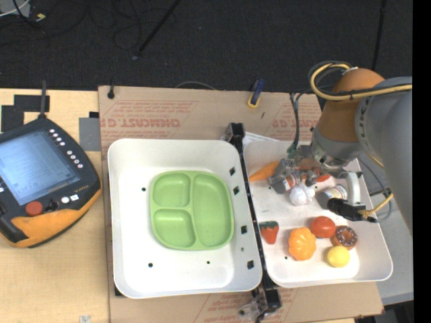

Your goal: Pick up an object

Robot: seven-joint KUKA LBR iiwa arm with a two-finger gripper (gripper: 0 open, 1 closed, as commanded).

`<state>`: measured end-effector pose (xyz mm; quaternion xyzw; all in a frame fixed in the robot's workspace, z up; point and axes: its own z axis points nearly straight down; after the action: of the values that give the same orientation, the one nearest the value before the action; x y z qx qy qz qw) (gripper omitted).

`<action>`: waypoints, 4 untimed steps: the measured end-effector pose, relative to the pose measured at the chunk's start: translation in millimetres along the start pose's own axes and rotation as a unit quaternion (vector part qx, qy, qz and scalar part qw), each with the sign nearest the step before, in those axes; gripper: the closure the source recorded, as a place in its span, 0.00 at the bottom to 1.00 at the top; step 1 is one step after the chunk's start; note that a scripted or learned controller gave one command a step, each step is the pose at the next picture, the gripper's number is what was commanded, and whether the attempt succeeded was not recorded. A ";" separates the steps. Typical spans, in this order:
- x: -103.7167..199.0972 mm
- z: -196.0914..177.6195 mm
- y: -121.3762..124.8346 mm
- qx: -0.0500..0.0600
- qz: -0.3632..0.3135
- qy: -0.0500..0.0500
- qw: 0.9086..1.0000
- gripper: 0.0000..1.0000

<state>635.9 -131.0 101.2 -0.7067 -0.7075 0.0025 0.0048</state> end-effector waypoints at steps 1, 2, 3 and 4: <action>1.3 16.8 -0.1 -0.001 0.000 0.000 1.000 0.00; 0.3 7.7 0.1 0.001 0.000 0.000 1.000 1.00; 8.8 -39.2 3.1 -0.004 0.000 -0.001 1.000 1.00; 1.8 -85.6 -1.7 -0.003 0.000 -0.002 1.000 1.00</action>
<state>635.0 -129.5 186.8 -0.7064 -0.7078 0.0013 0.0014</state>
